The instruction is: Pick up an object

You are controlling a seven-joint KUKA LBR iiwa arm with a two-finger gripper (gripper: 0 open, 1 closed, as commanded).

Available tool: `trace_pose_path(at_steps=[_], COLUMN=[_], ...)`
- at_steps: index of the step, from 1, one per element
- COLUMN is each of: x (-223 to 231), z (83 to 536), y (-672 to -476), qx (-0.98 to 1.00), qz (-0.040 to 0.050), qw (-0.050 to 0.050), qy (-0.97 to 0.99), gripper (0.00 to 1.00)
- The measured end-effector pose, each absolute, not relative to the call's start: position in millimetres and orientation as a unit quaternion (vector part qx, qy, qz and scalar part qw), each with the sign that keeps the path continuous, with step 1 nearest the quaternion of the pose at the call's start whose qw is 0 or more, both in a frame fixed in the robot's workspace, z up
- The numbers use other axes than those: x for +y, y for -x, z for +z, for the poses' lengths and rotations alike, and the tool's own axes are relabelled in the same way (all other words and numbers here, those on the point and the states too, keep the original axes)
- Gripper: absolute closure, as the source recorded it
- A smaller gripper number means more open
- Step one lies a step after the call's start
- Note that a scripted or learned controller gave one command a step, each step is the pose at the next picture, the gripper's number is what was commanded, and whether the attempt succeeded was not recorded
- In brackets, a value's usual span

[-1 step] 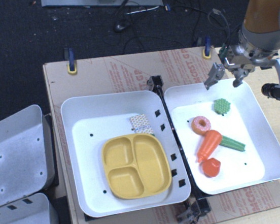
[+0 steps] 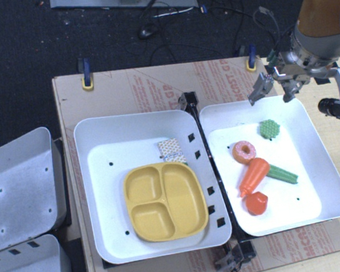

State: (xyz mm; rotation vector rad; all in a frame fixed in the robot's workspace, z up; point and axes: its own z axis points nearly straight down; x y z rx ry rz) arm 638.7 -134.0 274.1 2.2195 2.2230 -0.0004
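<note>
The end effector [image 2: 274, 90] hangs with fingers spread, gripping nothing, over the right bin's [image 2: 327, 161] far rim; just below it lies a green toy [image 2: 270, 129] (donut [image 2: 244, 151] and carrot [image 2: 254, 175] further down).

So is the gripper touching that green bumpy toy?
Apart. The camera view shows the gripper above the bin's far rim, with bare white floor between it and the green bumpy toy.

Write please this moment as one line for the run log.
tool: open, nothing held, above right bin far edge | right bin: donut, carrot | left bin: yellow tray
</note>
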Motion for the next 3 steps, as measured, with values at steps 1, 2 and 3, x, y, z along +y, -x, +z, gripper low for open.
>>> trace_pose_path(at_steps=[1,2,3], x=[-130.9,-131.7,-130.9], z=[211.1,146.4,93.0], y=[-633.5,-631.3,-630.7], qx=[0.707,0.707,0.707], qz=[-0.002,-0.002,-0.0012], qw=[-0.002,-0.002,-0.001], qy=[-0.707,-0.707,-0.707], gripper=[0.0,0.0,0.0])
